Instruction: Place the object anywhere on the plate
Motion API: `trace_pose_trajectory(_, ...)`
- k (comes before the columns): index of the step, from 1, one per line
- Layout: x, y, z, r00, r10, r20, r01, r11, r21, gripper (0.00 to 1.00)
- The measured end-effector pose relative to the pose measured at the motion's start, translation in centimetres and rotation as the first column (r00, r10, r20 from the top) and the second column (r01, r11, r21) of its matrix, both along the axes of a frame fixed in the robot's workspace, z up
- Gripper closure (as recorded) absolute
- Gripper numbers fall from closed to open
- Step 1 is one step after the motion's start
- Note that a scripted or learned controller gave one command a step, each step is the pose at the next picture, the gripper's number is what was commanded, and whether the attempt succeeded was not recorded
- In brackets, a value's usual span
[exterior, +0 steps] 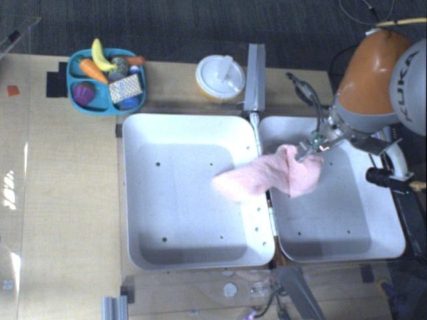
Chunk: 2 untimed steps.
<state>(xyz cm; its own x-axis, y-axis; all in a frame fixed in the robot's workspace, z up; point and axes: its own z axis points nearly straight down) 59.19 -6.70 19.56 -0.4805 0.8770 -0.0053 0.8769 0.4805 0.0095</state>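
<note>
Pink cloth draped over the divide between the two white bins, one end spread flat on the floor of the left bin, the other bunched and lifted in the right bin. Lies across the shared rims, sagging on both sides. Upper corner of the bunched end pulled up into a peak at the gripper.

Gripper low over the upper left part of the right bin, carried by a grey arm with an orange band, reaching in from the right. Fingers clamped on the raised peak of the pink cloth, fabric visibly pinched between them and hanging down from that point.

Beyond the bins, on the wooden tabletop: a blue divided tray at the upper left, holding a toy banana, a toy carrot, a purple piece and a speckled sponge-like block, each in its own compartment. Just beside the far rim of the left bin, near the centre, a round white lid on a yellow container. Between the two bins at the far edge, an upright grey metal post. A small black square touching the tray's left side.
</note>
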Motion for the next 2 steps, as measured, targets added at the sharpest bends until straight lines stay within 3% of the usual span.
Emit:
trace_pose_trajectory(1, 0.3, 0.1, 3.1, 1.000, 0.006, 0.002, -0.006, 1.000, -0.001, 1.00)
trace_pose_trajectory(2, 0.6, 4.4, 3.4, 0.917, 0.398, 0.001, -0.398, 0.917, -0.005, 1.00)
